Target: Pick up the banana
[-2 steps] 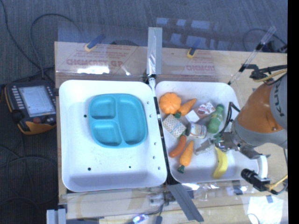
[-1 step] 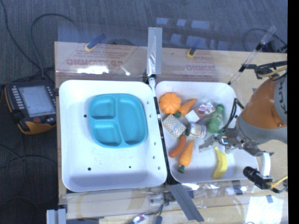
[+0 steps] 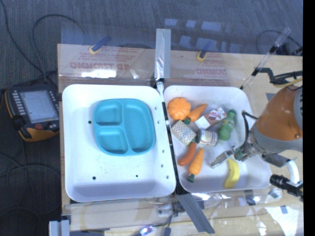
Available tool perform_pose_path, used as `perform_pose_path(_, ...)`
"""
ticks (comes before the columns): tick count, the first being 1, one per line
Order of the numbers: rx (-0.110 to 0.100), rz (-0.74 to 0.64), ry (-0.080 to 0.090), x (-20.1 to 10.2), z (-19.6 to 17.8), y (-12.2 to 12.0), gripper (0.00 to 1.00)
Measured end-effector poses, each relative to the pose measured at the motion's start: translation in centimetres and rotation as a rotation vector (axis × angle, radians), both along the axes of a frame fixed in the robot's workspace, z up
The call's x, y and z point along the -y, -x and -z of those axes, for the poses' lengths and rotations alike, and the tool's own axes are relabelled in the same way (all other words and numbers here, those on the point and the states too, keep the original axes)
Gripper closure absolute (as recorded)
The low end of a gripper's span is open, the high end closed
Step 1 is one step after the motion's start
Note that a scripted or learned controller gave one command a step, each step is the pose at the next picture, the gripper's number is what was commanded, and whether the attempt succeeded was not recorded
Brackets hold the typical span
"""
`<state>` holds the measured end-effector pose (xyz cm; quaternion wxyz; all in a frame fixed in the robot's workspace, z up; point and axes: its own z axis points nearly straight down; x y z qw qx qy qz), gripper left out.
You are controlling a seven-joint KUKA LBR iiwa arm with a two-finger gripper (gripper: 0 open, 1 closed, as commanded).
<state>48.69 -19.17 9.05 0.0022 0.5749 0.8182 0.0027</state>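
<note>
The yellow banana point(image 3: 232, 173) lies in the right bin point(image 3: 246, 100) near its front right corner, pointing toward the front wall. My gripper point(image 3: 222, 158) hovers just above and to the left of the banana's upper end, reaching in from the right under the orange-banded wrist point(image 3: 279, 119). Nothing shows in its grasp. The banana rests on the bin floor, apart from the other items.
Left of the banana lie two carrots point(image 3: 192, 159), a small can point(image 3: 208, 138), a patterned box point(image 3: 183, 132), a green bottle point(image 3: 227, 127), a third carrot point(image 3: 197, 113) and an orange pumpkin point(image 3: 178, 108). The left bin point(image 3: 74, 146) holds a blue divided plate point(image 3: 123, 127).
</note>
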Motion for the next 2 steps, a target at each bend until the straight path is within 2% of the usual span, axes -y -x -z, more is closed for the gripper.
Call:
perform_pose_path(1,0.007,0.000,0.000,-0.1,-1.1,-0.3,1.00)
perform_pose_path(2,-0.008,0.094,0.003,-5.1,-12.3,0.3,1.00)
